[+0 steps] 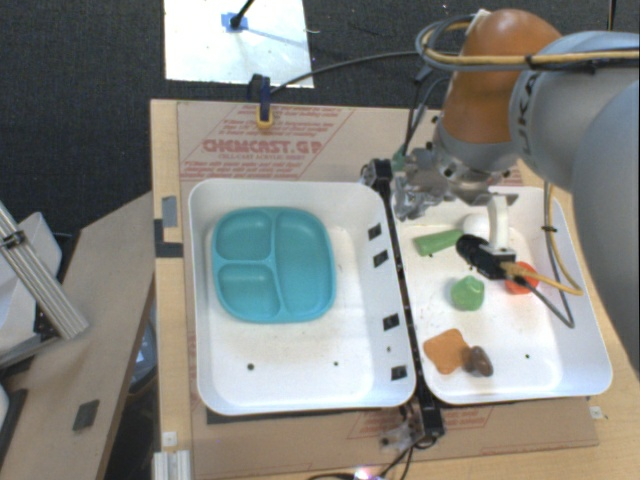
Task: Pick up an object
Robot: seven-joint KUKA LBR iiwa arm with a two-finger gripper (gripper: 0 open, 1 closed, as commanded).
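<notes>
The right bin (575, 353) holds several small items. A flat green piece (437, 241) lies near its back left, with a rounded green lump (467, 292) in the middle. A red-orange item (521, 281) lies to the right of that lump. An orange-tan slab (446, 350) and a brown lump (478, 362) rest side by side near the front. My gripper (408, 202) hangs over the bin's back left corner, close to the divider and just behind the flat green piece. I see nothing held in it.
A teal divided plate (273, 265) lies in the left bin (203, 308). The raised divider (392, 268) between the bins carries black clips. The grey arm and its orange band cover the right bin's back right part.
</notes>
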